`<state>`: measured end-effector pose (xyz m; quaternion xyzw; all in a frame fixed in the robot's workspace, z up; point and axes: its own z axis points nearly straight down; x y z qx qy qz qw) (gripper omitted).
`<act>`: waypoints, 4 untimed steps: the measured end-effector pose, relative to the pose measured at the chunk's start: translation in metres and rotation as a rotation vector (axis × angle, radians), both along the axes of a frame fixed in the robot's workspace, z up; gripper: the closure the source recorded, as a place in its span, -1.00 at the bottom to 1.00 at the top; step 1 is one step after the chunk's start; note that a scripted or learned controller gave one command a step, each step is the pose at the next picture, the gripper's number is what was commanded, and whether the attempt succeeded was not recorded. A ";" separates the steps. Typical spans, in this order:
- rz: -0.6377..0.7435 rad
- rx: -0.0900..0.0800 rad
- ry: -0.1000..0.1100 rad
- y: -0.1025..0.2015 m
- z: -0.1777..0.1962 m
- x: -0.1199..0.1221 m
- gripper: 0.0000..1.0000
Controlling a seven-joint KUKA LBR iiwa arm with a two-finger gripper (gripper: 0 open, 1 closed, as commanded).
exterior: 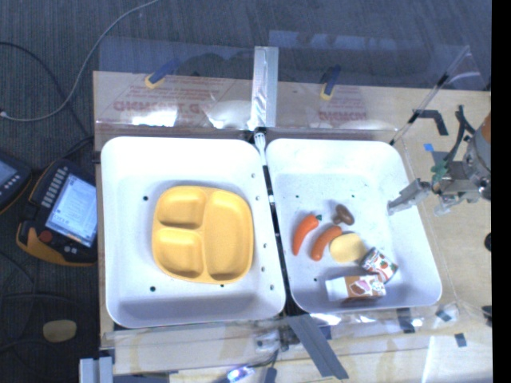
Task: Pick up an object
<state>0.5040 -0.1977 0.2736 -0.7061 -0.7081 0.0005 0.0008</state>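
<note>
End effector (447, 188): at the right edge of the scene, just outside the right bin's right rim, over the surface; grey and black metal parts crowded together, too small to read; grip state cannot be told; nothing seen in its grasp.
Right bin (359, 154): shallow, white, rounded corners; holds all the small items, grouped in its near half.
Carrot (304, 233): orange with a green tip at the far end, lying tilted, leftmost of the group, apart from the end effector.
Sausage (322, 242): orange-red, just right of the carrot, tilted the same way, touching the yellow piece.
Yellow piece (346, 248): pale, rounded, lemon- or potato-like, between the sausage and the packet.
Brown piece (344, 214): small, dark, oval, just beyond the sausage on the far side.
Packet (379, 266): small, red and white, crumpled, right of the yellow piece.
Box (354, 286): flat, white with a brown and red print, nearest the bin's near wall, just below the packet.
Left bin (128, 166): white, touching the right bin along the middle divide.
Yellow tray (204, 234): three compartments, lying flat in the middle of the left bin.
Surface (120, 94): tan board beneath both bins, clear plastic sheeting along its far side.
Handheld controller (60, 214): on the dark floor, left of the surface, screen lit.
</note>
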 end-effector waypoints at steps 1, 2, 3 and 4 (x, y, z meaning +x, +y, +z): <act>0.101 0.001 0.002 0.076 -0.076 -0.020 -1.00; 0.071 -0.005 -0.016 0.031 -0.183 0.059 -1.00; 0.072 -0.002 -0.016 0.033 -0.173 0.060 1.00; -0.055 -0.001 0.001 0.103 -0.085 0.046 1.00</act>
